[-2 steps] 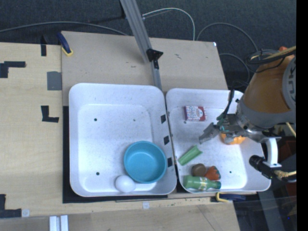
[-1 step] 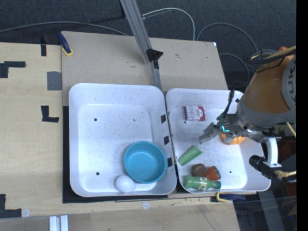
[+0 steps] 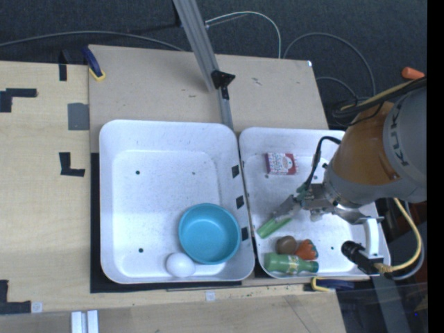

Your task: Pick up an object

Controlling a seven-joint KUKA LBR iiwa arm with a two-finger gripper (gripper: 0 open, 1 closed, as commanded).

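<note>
Green stick toy lies in the right bin; end effector hangs just above it; I cannot tell its grip; nothing looks lifted yet.

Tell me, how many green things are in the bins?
2. A green piece lies in the right bin by the end effector. A green bottle lies at that bin's near edge. The arm may hide more.

Black cables trail across the dark floor.
</note>
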